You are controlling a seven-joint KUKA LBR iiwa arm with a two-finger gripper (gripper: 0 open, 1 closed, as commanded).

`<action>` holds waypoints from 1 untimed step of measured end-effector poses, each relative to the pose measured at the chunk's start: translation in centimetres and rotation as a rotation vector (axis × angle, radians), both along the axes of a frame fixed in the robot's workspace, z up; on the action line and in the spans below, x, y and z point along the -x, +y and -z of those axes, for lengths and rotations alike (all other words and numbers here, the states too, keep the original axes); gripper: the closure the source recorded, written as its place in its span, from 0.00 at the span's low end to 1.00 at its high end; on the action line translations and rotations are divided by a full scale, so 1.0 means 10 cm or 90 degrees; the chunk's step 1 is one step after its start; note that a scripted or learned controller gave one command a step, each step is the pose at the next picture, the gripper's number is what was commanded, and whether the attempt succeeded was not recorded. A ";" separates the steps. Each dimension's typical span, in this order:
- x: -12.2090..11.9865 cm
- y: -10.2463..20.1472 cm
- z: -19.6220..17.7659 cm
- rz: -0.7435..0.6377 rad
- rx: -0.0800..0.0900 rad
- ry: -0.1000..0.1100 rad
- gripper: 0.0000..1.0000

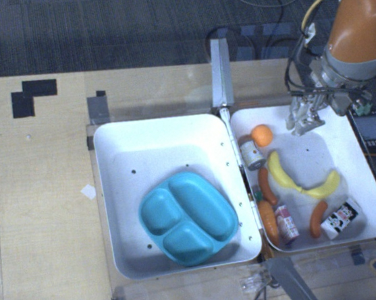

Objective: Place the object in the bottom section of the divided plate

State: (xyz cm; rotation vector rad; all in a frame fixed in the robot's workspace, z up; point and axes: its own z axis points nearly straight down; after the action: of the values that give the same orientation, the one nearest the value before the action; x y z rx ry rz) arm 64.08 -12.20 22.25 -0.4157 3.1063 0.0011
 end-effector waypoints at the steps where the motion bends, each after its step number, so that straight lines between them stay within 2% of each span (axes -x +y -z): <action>1: 0.54 0.79 0.38 -0.049 0.000 0.001 1.00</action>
State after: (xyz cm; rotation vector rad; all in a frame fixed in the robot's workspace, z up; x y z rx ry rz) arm 58.72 -4.35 18.45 -0.5362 3.0889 0.0021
